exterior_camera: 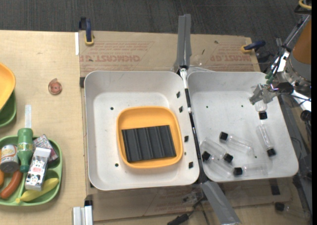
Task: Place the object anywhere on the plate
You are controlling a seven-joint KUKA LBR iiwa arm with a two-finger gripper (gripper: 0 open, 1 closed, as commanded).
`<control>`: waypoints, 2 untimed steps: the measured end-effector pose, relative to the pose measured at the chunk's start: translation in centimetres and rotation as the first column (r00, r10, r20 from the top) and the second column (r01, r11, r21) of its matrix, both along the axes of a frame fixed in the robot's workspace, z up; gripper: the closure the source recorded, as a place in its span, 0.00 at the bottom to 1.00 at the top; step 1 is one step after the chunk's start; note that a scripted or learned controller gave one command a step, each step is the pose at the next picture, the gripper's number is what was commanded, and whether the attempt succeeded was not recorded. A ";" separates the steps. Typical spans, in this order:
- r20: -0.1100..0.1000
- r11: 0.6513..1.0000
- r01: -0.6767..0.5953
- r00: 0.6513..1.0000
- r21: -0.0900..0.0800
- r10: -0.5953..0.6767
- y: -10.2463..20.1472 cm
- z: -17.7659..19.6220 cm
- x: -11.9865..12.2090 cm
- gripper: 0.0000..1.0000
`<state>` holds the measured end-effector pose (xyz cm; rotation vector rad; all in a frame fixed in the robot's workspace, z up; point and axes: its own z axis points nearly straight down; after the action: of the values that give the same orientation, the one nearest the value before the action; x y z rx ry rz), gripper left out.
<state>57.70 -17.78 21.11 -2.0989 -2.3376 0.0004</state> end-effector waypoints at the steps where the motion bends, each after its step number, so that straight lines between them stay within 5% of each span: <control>1: 0.001 0.973 -0.230 0.973 -0.002 0.230 -2.0 5.2 4.4 1.00; 2: 0.002 0.905 -0.426 0.905 -0.004 0.426 -4.5 11.4 8.2 1.00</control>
<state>65.90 -22.27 32.47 -1.5399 -2.7428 0.0014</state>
